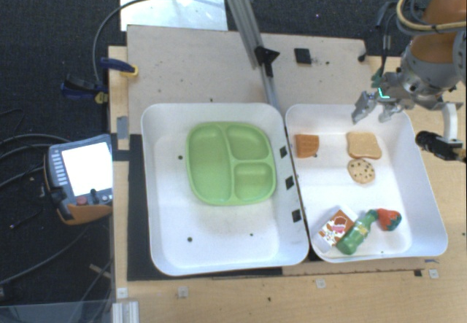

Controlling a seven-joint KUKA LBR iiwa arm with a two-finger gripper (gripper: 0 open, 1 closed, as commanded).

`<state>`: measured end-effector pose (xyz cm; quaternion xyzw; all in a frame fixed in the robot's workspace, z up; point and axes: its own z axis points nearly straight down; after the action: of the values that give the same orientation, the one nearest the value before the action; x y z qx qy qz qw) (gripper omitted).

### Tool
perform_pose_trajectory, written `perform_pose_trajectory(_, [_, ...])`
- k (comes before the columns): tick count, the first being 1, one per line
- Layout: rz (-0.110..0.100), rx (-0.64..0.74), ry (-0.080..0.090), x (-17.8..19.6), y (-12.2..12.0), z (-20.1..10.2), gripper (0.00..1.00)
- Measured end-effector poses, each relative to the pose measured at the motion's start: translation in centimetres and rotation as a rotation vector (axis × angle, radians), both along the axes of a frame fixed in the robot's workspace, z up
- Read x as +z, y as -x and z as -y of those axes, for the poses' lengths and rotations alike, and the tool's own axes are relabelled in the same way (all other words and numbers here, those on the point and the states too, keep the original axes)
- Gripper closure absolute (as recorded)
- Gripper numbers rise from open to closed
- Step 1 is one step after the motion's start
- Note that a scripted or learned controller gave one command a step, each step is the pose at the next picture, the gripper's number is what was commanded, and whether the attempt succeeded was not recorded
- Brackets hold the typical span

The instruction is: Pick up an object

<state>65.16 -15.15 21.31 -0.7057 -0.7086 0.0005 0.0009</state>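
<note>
Fingers: two grey fingers (363, 107) of the gripper (374, 108) spread apart, holding nothing, above the right white bin's (422, 168) top edge.
Left-to-right targets: orange toast square (306, 145); tan bread slice (363, 145); round speckled cookie (361, 170).
Risk: flat items may slip from the closing fingers.

Arm (430, 30) enters at upper right of frame, grey body with orange band uppermost. Wrist is angled down and to the left. Gripper (375, 108) sits at the right of the upper half, two fingers (362, 109) spread apart, nothing between them. A green light shows at the gripper base.
</note>
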Motion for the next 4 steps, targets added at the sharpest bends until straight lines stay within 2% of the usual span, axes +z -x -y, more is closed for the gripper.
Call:
perform_pose_trajectory(1, [0.004,0.001,0.001,0.2,-0.1,0.0,0.00])
perform_pose_trajectory(3, [0.000,-0.003,0.001,-9.7,1.5,0.7,0.00])
perform_pose_trajectory(4, [0.011,-0.002,0.004,-12.4,1.1,0.7,0.00])
